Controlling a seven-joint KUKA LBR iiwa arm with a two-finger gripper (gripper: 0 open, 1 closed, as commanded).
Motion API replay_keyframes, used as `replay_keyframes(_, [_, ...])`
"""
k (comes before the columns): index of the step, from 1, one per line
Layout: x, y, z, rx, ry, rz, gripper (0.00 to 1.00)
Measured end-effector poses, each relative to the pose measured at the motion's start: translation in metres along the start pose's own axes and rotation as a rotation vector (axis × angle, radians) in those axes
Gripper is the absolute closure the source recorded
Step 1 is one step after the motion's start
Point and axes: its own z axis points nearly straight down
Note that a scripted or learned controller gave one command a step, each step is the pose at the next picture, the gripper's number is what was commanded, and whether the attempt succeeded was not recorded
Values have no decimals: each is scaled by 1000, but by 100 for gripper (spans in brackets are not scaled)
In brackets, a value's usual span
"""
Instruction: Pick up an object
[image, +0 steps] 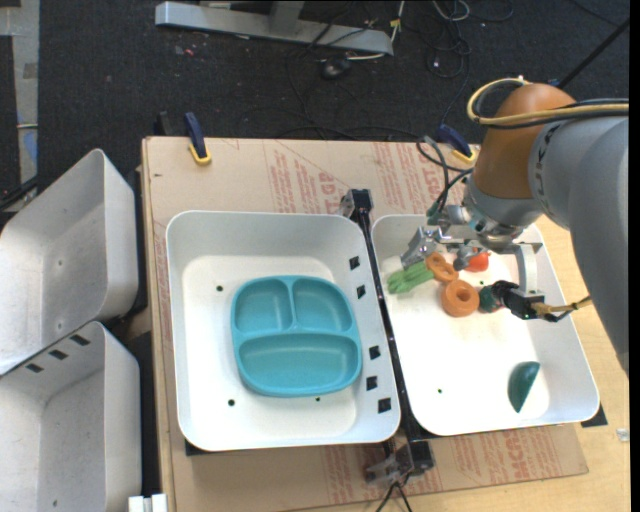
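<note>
**Ana:** Camera view has the gripper (447, 243) low in the right-hand bin (560, 385), hanging over a tight huddle of small things.

**Ben:** Are the jaws wide or closed?

**Ana:** Cannot tell; the wrist hides them. Just under them sits an orange lump (441, 267), a green piece (405, 279) off toward the divider, and a red bit (476, 262) on the arm's side.

**Ben:** And the orange ring (460, 298)?

**Ana:** Slightly nearer us than the jaws, beside a dark green thing (492, 297). A teal piece (522, 385) lies well apart, toward the front corner.

**Ben:** So what's the risk?

**Ana:** Crowding, I'd say. Closing here could pinch two things at once, or squeeze one sideways and come up bare. A rounded lump may roll out. The blue plate (296, 334) in the other bin stays clear.
</note>
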Motion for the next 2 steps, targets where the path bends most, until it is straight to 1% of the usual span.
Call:
replay_keyframes(1, [-1,4,28,-18,-3,3,0])
replay_keyframes(2, [-1,5,16,-19,-4,3,100])
